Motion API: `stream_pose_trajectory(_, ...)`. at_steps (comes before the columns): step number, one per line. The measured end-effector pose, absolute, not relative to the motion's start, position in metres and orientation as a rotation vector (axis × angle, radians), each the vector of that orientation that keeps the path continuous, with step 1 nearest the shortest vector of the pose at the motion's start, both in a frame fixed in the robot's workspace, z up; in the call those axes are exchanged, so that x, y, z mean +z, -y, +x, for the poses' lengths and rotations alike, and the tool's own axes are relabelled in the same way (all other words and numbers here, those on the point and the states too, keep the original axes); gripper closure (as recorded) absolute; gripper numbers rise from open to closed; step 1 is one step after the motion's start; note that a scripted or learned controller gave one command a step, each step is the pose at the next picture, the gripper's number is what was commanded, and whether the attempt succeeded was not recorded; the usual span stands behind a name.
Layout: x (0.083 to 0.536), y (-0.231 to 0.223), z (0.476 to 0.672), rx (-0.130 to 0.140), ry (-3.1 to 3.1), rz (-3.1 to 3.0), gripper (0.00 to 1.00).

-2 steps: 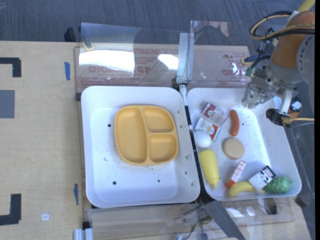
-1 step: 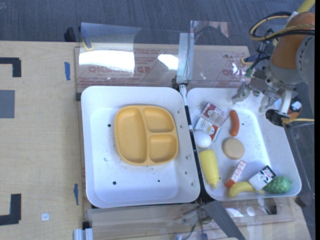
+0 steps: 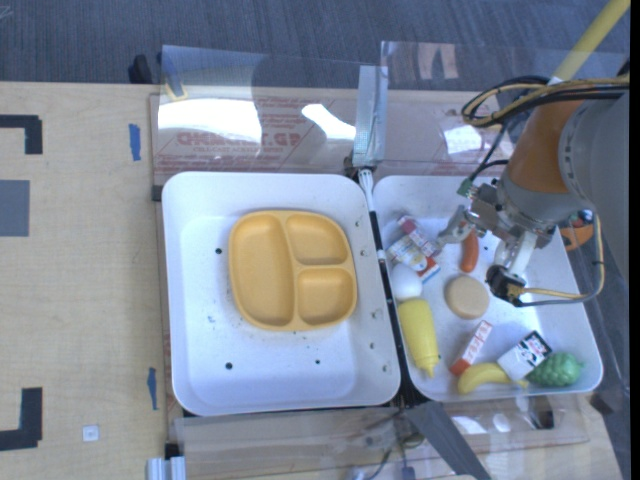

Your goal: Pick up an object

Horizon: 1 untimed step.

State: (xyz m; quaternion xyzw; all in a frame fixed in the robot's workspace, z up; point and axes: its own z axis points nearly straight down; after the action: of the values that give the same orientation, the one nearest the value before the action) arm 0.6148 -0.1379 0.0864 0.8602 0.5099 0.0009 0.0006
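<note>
My gripper (image 3: 474, 224) hangs over the upper middle of the right bin (image 3: 585, 313), reaching in from the right. Just below it lies an orange carrot (image 3: 469, 254), close to the gripper; I cannot tell whether they touch. A round tan disc (image 3: 466, 296) lies under the carrot. To the left are a small red-and-white carton (image 3: 414, 249), a white egg (image 3: 405, 285) and a yellow bottle (image 3: 420, 334). Along the front lie a red-and-white tube (image 3: 476, 343), a banana (image 3: 484, 375), a black-and-white box (image 3: 528, 353) and a green broccoli (image 3: 556, 369).
The left bin (image 3: 190, 298) holds a yellow divided plate (image 3: 292, 269). A clear plastic wall (image 3: 368, 118) stands behind both bins. The grey arm with its orange band (image 3: 540, 153) covers the right bin's back right corner.
</note>
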Motion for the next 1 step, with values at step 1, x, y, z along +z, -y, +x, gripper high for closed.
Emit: stream_pose_trajectory(1,0.0974,0.138,0.6165,0.008,-1.599,2.701,1.0)
